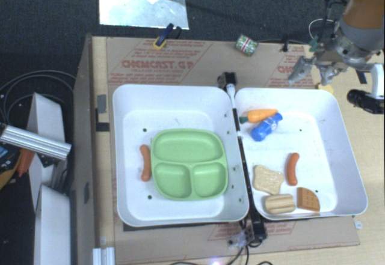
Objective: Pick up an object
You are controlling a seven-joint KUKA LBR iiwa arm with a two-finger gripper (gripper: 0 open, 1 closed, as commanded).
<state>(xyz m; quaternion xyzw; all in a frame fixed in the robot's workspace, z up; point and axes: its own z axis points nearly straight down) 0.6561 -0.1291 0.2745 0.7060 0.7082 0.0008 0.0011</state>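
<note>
My gripper (313, 76) hangs above the far right corner of the right bin (343, 137), fingers spread open with nothing between them. In that bin lie an orange carrot (260, 115) and a blue bottle (265, 127) near the far left, a red sausage (292, 168) in the middle, and a slice of bread (267, 179), a bread roll (280, 203) and a brown toast piece (308, 199) along the near side. The left bin (129, 137) holds a green divided plate (189, 163) with another red sausage (145, 163) beside it on its left.
A small green can (246, 44) lies on the cardboard behind the bins. A black clip (228, 80) sits at the far end of the seam between the bins. Metal rails and cables stand at the far left of the bench.
</note>
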